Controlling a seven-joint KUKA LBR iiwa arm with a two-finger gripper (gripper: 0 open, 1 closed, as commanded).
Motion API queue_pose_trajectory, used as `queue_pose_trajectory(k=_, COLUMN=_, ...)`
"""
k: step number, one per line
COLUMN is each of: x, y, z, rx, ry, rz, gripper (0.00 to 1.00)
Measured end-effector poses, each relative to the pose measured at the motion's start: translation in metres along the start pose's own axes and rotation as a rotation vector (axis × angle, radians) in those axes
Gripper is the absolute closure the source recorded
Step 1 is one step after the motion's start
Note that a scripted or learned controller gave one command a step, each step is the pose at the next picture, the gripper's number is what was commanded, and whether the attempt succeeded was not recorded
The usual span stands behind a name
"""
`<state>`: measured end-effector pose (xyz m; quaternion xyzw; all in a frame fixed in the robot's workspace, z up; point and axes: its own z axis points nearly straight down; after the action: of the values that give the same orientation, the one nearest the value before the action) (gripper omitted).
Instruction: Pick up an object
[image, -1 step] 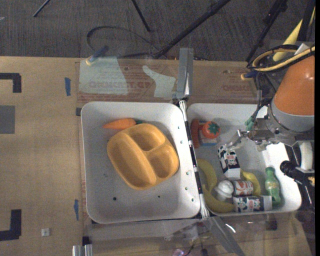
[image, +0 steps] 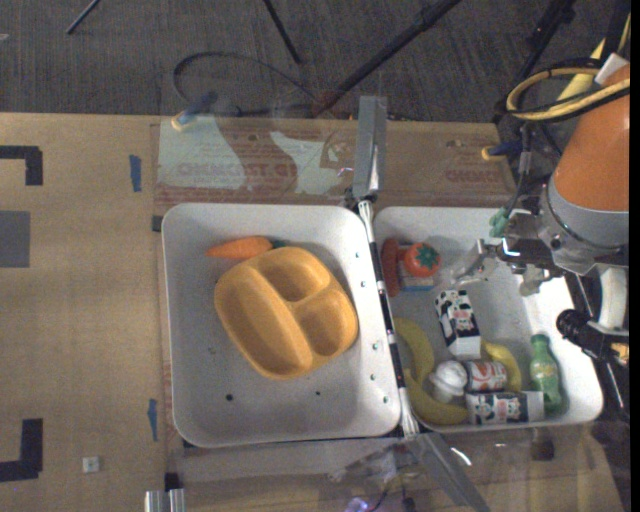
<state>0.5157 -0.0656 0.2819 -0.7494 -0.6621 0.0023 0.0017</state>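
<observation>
My gripper hangs over the back of the right bin, open, with nothing between its fingers. Just left of it lies a red and orange tomato-like toy. A black and white milk carton lies in front of the gripper. Further forward are yellow bananas, a white ball, a red and white can, a second small carton and a green bottle.
The left bin holds a yellow divided plate and an orange carrot behind it. A metal divider runs between the bins. The arm's grey body and orange band fill the right side.
</observation>
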Motion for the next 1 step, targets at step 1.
queue_pose_trajectory(k=1, x=-0.0389, y=0.0031, z=0.1304, rx=0.003, ry=0.001, rz=-0.054, gripper=0.0)
